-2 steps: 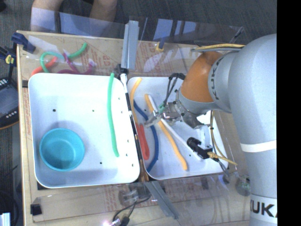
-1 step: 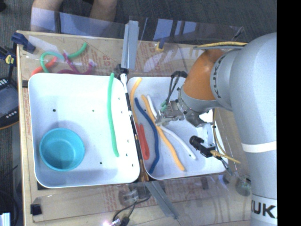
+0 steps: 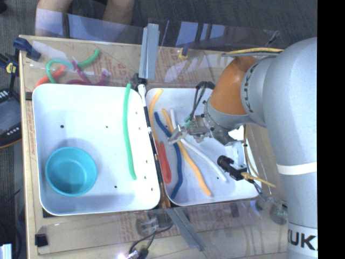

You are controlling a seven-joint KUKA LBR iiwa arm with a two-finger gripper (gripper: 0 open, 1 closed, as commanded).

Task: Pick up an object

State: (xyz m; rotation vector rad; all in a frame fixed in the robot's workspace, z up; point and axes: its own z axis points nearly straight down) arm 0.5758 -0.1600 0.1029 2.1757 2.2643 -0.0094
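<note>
The grey arm [image 3: 285, 117] looms nearest you at the right. From your left: a blue bowl [image 3: 70, 170] and green strip [image 3: 129, 132] in the left bin [image 3: 48, 99]; red [image 3: 164, 161], blue [image 3: 173, 155] and yellow [image 3: 188, 155] strips in the right bin [image 3: 215, 199]. The gripper [image 3: 180, 136] sits over those strips; you cannot tell its grip.
</note>
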